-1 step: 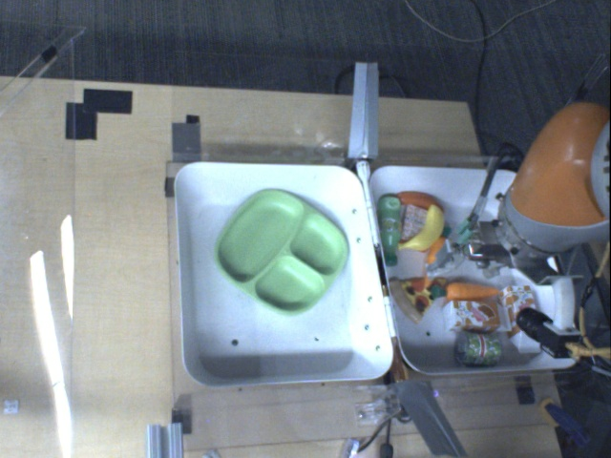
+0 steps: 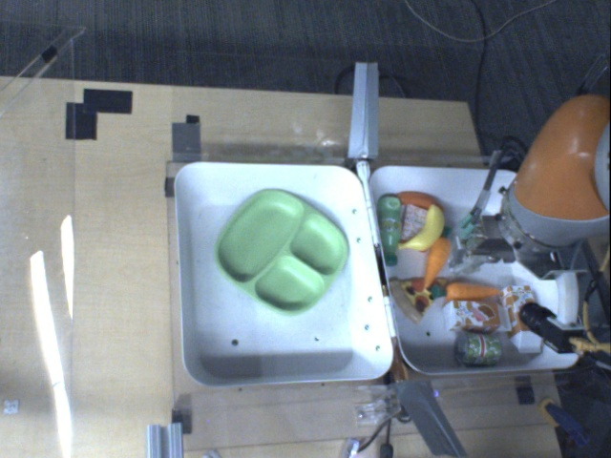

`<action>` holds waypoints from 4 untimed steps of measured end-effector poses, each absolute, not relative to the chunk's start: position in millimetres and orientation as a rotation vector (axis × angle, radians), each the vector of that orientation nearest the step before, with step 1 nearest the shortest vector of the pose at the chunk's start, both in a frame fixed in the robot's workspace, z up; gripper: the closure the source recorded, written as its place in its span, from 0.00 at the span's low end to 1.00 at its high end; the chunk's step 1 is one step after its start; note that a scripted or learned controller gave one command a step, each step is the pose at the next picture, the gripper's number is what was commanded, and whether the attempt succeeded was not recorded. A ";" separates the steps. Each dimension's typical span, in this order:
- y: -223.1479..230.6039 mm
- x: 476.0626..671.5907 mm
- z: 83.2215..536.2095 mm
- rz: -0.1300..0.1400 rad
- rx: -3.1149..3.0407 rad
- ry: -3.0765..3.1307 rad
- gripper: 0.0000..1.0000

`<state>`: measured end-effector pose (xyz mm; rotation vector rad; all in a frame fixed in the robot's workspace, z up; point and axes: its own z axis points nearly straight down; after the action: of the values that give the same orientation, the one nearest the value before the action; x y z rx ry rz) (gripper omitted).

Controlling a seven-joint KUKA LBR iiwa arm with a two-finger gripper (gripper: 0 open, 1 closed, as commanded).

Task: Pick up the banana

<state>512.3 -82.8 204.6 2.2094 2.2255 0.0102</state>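
Showing early stage: banana (image 2: 427, 231) lies in right bin (image 2: 434, 359) among toy food, unlifted; hand (image 2: 474, 243) near it, grip state indiscernible.

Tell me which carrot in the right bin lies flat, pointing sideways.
The lower carrot, lying level with its green top toward the left, below the gripper. The other carrot slants up toward the banana.

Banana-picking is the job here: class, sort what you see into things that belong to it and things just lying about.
Belongs to the job:
banana
gripper

Just lying about:
green divided plate in the left bin
green bottle
two carrots
pizza slice
can
snack packet
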 end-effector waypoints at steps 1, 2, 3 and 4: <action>-82.8 512.3 204.6 0.010 2.210 2.225 0.00; -94.3 610.2 159.6 0.005 2.139 2.298 0.00; -117.1 638.9 96.4 0.020 2.076 2.331 0.00; -113.7 642.7 110.6 0.036 2.068 2.330 1.00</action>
<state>642.7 -113.7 110.6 2.0682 2.3298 0.0359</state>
